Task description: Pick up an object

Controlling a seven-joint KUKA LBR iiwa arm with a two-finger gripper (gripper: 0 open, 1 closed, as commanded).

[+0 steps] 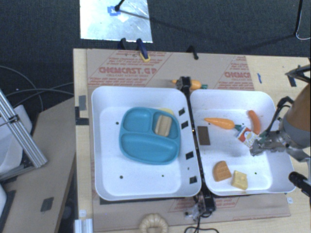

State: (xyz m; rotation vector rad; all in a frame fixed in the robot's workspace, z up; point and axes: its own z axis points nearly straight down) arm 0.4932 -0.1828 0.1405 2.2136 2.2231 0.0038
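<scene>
The right bin (232, 95) holds an orange carrot (219, 123), a red sausage (253, 120), a dark brown block (203, 135), a tan toast slice (222, 171) and a pale yellow cheese piece (239, 179). A small red and white item (245, 135) lies beside the sausage. My gripper (257, 147) sits low at the right side of this bin, right next to the red and white item and just below the sausage. The view does not let me tell whether it touches the item.
The left bin (104, 178) carries a blue divided plate (146, 147) with a tan bread piece (163, 125) in one compartment. A black divider with clips (192, 144) runs between the bins. A small orange toy (195, 85) lies behind them.
</scene>
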